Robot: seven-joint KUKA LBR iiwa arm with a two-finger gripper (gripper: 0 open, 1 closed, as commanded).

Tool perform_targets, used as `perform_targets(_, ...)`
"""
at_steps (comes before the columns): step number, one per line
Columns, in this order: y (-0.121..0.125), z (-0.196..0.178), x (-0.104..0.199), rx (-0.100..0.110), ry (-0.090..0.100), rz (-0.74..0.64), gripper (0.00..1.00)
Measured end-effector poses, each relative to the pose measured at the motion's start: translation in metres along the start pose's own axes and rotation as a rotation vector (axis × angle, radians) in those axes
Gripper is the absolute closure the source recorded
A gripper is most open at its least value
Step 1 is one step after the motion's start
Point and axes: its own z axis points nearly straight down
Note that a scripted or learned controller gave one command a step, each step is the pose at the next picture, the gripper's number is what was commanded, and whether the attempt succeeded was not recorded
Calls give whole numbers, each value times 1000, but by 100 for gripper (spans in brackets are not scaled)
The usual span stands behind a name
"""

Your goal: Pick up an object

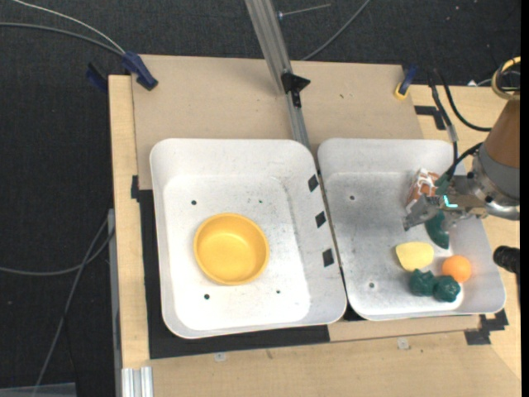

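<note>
My gripper (425,214) hangs low over the right part of the right bin (364,222), reaching in from the right edge. Just below it lies a pale yellow lump (414,255). An orange ball (456,268) sits to the right of the lump, and a dark green object (435,286) lies near the bin's front rim. A small red and white item (424,184) shows just above the gripper. A dark teal piece (439,233) sits right under the gripper; I cannot tell whether it is touched.
A yellow bowl (231,247) stands in the left bin (248,164). A metal pole (273,48) slants down from the top to the gap between the bins. Black clips (321,219) line that divide. Cables run across the dark floor around the bench.
</note>
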Motion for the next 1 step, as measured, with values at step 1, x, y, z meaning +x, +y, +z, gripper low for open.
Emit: perform_targets(1,1,-2,0,-5,-1,0,0)
